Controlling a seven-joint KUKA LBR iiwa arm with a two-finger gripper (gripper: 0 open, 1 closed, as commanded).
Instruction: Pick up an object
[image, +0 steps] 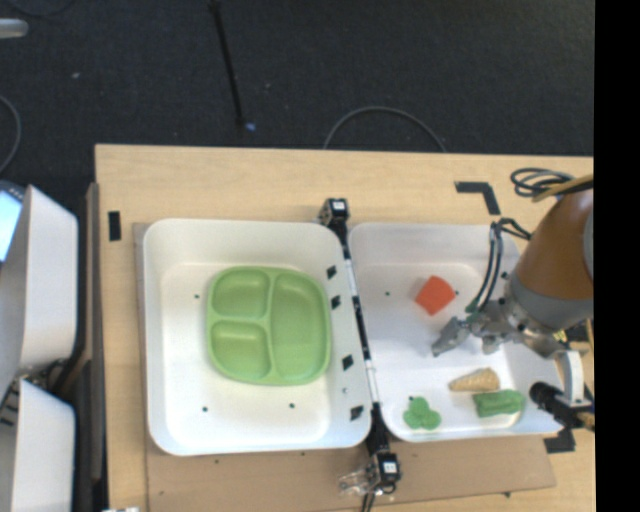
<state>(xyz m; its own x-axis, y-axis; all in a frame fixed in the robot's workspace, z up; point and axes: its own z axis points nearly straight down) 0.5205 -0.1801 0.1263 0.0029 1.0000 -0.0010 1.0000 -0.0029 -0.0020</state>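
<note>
over the right bin (400, 250) on the wooden worktop (200, 180), the arm's end effector (462, 333) hangs low with nothing between its fingers; whether they stand wide or narrow cannot be told. an orange block (435, 294) lies just beside it, a tan wedge (475, 380), a green block (497, 403) and a green leafy piece (421, 413) nearer the front wall. the left bin (165, 400) bears a green divided plate (268, 324).
</note>
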